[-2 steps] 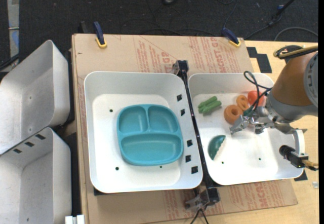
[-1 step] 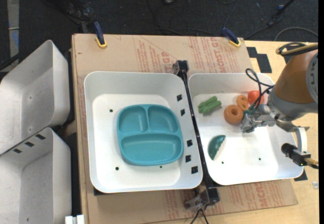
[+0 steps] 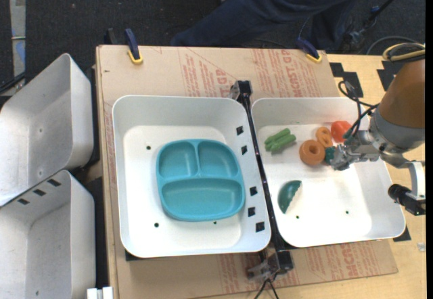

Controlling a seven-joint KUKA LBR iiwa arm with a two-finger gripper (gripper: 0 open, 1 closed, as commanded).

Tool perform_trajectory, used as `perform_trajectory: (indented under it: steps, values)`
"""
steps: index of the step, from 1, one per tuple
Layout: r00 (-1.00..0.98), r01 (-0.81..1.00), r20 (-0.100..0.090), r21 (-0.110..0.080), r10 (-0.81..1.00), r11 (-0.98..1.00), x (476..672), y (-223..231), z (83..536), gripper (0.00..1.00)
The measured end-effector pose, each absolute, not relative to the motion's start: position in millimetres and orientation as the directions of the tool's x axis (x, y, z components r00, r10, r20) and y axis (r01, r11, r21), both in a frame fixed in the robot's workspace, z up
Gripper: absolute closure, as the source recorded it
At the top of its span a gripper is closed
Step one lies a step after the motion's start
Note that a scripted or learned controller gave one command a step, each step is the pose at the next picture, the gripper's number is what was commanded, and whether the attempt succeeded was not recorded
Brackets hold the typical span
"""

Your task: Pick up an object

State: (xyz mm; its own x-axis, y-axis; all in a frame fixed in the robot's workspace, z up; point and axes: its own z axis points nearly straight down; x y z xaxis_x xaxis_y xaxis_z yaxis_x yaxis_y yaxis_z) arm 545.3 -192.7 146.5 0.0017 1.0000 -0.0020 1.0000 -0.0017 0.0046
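Hovering gripper (image 3: 336, 157) just beside orange ring (image 3: 312, 152) in right bin (image 3: 352, 226); finger state impossible to tell

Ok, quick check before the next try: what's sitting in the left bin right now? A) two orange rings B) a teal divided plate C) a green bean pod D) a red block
B: the teal divided plate lies in the left bin, while the small items are in the right bin.

Probably a lab: clamped cardboard bench (image 3: 203, 67)
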Motion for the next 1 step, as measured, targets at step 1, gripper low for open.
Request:
perform_trajectory:
  steps: [1]
  values:
    - [-0.003,1.000,-0.003,0.007,1.000,0.003,547.0,-193.0,199.9,1.00]
